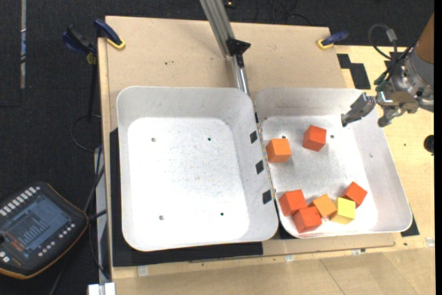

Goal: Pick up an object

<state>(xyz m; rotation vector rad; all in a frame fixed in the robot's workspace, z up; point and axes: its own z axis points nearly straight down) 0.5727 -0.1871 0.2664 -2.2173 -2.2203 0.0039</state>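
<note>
Bench [179, 52]: tan board under everything, with clamps at its far corners.
Left bin [138, 107]: white and speckled, sitting at nine o'clock of the scene.
Right bin [383, 169]: white, touching the left bin along the middle seam, and it holds all the blocks.
Arm [425, 72]: coming in at three o'clock, grey with an orange band up top.
Gripper [369, 112]: hovering over the right bin's two o'clock corner, fingers spread apart, nothing between them.
Red block [315, 137]: nearest to the gripper, at its eight o'clock, well apart from it.
Orange block [279, 149]: alone near the seam, nine o'clock of the red block.
Cluster [321, 207]: five blocks bunched at the right bin's six o'clock, red and orange ones with a yellow block [345, 209] among them, several touching.
</note>
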